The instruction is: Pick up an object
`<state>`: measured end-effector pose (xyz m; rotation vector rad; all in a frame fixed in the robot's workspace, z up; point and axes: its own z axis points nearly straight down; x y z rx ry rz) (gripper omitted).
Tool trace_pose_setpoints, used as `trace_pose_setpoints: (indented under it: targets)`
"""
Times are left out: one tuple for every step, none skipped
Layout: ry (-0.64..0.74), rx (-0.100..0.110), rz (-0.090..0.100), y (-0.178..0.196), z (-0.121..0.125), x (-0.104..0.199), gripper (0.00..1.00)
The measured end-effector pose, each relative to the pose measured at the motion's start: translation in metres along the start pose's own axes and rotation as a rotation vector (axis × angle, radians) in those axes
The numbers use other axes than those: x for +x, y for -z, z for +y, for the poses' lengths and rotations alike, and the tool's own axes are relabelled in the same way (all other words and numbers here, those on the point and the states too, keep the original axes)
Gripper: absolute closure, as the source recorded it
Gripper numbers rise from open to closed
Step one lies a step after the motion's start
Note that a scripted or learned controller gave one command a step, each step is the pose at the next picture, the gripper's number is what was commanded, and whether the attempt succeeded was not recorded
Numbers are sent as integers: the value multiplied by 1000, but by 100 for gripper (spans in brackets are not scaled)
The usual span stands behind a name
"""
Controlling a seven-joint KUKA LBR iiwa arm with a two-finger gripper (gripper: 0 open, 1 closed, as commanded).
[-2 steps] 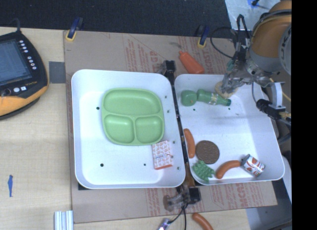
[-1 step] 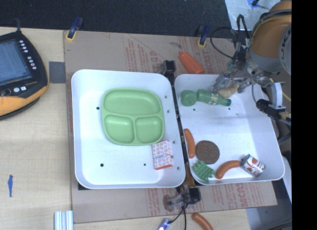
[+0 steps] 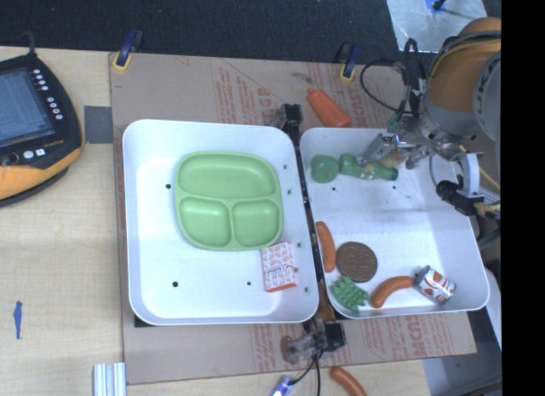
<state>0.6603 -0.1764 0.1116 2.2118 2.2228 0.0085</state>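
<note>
White plastic makes up the two shallow bins we see side by side on the bench, the left bin (image 3: 145, 215) in the middle of the frame and the right bin (image 3: 443, 241) beside it.

In the left bin lies a green divided plate (image 3: 228, 200), and just below its lower right corner a small red-and-white packet (image 3: 278, 266) rests on the bin floor.

In the right bin we count several things. A green toy (image 3: 341, 167), with a round end to the left and a longer body to the right, lies near the bin's upper edge. Lower down sits a brown round disc (image 3: 356, 261), with an orange sausage (image 3: 325, 245) just to its left along the bin wall. Below the disc lies a small green leafy piece (image 3: 348, 292), then a curved sausage (image 3: 391, 289), and at the lower right a small red-and-white can (image 3: 434, 284) on its side.

The arm (image 3: 464, 71) reaches in from the upper right of the frame. Its gripper (image 3: 385, 154) is low over the right end of the green toy, at or just above it. We cannot tell whether the jaws are open or closed, nor whether they grip the toy.

An orange carrot-like toy (image 3: 327, 107) lies on the bench above the bins, and a pendant (image 3: 34, 126) with a screen sits at the left edge.
</note>
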Motion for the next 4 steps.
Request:
trace_pose_setpoints:
  targets:
    - [4,-2,1,12,1,1,100]
    - [0,9,1,105,-19,98,100]
    - [-1,11,1,104,-20,97,0]
    - [-4,9,-1,134,-3,4,0]
